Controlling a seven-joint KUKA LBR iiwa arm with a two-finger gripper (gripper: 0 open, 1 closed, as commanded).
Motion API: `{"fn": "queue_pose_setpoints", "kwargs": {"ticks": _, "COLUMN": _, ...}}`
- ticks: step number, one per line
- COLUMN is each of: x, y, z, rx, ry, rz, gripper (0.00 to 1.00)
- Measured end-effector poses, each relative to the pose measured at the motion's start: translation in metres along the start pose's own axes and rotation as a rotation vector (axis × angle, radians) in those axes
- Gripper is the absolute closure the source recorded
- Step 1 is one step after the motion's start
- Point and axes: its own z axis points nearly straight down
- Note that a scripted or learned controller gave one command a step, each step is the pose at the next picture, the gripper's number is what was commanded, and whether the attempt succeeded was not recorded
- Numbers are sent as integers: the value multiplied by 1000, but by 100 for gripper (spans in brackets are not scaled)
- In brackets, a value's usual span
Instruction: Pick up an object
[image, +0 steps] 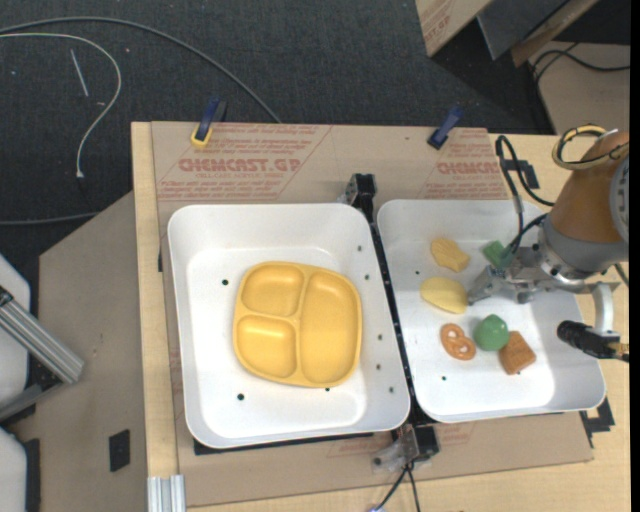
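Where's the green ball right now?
The green ball lies in the right bin, toward its middle, between the pretzel-shaped piece on its left and the brown chunk at its lower right.

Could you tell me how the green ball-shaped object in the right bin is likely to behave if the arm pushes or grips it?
The green ball looks round and smooth, so it will probably roll when nudged and may slip out of a pinch. It lies close beside the pretzel and the brown piece, which might stop it rolling or get knocked aside. It looks like toy food, so probably light.

Dark carpet floor (300, 60), cardboard-topped bench (300, 150)
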Motion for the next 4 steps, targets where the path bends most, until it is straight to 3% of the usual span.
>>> {"fn": "queue_pose_setpoints", "kwargs": {"ticks": 1, "x": 0, "y": 2, "z": -14, "rx": -6, "ry": -1, "rz": 0, "gripper": 100}}
{"fn": "queue_pose_setpoints", "kwargs": {"ticks": 3, "x": -2, "y": 3, "z": -133, "rx": -12, "ry": -5, "rz": -1, "gripper": 100}}
{"fn": "queue_pose_setpoints", "kwargs": {"ticks": 4, "x": 59, "y": 21, "z": -138, "rx": -9, "ry": 0, "rz": -7, "gripper": 100}}
